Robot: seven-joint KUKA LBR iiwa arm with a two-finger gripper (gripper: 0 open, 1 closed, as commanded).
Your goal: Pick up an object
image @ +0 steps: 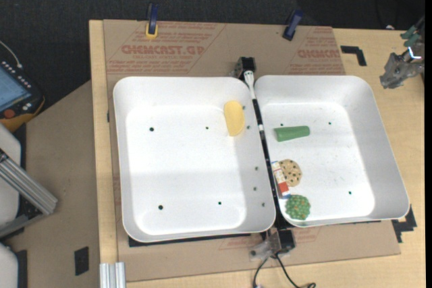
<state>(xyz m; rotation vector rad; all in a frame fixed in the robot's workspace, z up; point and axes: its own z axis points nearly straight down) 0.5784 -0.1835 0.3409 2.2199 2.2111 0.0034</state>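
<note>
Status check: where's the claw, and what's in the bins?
Claw outside the right bin, far right edge, holding nothing. Left bin: yellow piece. Right bin: green block, cookie, green ball. Nothing in the way.

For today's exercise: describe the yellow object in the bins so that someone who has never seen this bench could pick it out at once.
Start with the two white bins side by side and take the left bin. Look along its right wall, near the far end beside the divider: the yellow object lies there, a smooth oblong lump. It is alone in that bin; the green block, cookie and green cluster lie in the right bin.
</note>
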